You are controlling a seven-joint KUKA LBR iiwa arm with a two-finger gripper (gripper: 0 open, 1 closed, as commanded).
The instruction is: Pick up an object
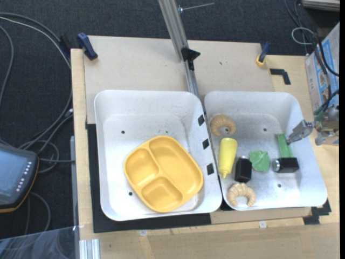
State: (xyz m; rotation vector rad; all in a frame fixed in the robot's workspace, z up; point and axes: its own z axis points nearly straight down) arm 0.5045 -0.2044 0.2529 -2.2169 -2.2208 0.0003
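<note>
The right bin (269, 106) holds several small objects. A tan ring-shaped bagel (222, 125) lies at its upper left, with a yellow bottle (228, 156) just below it. Next to the bottle are a black block (242, 170) and a crumpled green piece (260, 161). A green stick (282, 143) with a black cylinder (285, 165) at its lower end lies further right. A croissant (242, 195) rests by the front wall. My gripper (315, 131) hangs over the bin's right rim, above and right of the green stick, with nothing seen in it.
The left bin (108, 123) carries a yellow divided plate (163, 172). A slanted aluminium pole (171, 15) runs down to the gap between the bins. Clamps (86, 45) sit at the bench's back corners, a box (323, 63) stands at the right, and a tablet (13, 171) with cables lies at the left.
</note>
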